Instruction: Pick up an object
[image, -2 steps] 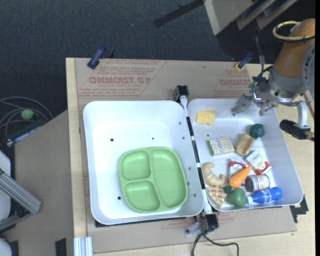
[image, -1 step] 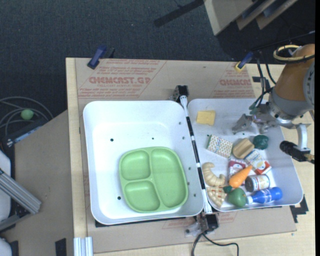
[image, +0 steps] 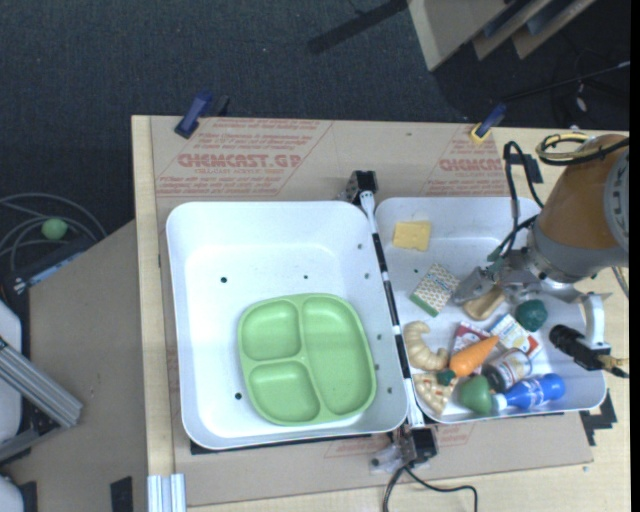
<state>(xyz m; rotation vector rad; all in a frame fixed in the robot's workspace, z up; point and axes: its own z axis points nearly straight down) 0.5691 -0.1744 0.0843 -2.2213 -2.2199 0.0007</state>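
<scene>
The right bin (image: 455, 215) holds a heap of small objects. A yellow square (image: 412, 235) lies near its back left, and a green-and-white checkered piece (image: 434, 288) sits below it. Further forward lie a tan croissant shape (image: 420, 347), an orange carrot (image: 473, 355), a red-and-white packet (image: 468, 333), a green pepper (image: 478, 396) and a bottle with a blue end (image: 527, 390). A dark green ball (image: 531, 314) rests at the right. My gripper (image: 486, 293) is low in this bin, right over a tan object (image: 488, 304), between the checkered piece and the ball.
The left bin (image: 200, 250) contains a green divided plate (image: 304, 357). The arm's orange-banded wrist (image: 585, 215) hangs over the right bin's right side, with black cables (image: 515, 175) looping behind it. Clamps (image: 363, 184) join the bins at the middle wall.
</scene>
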